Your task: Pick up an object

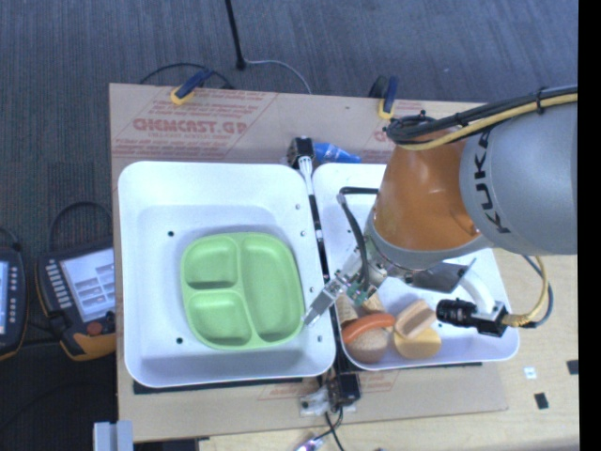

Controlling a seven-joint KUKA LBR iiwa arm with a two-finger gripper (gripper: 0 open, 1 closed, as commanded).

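Tan and orange, the toy food pieces (pixel 390 334) you see lie at the near edge of the right bin (pixel 498 346). Just above them hangs the gripper (pixel 355 285), beneath the arm's orange band (pixel 423 205); you cannot tell how its fingers stand. Beside it, the left bin (pixel 141 252) bears a green divided plate (pixel 239 289).

arm (pixel 488 186) reaching in fr right, gripper (pixel 362 289) low.
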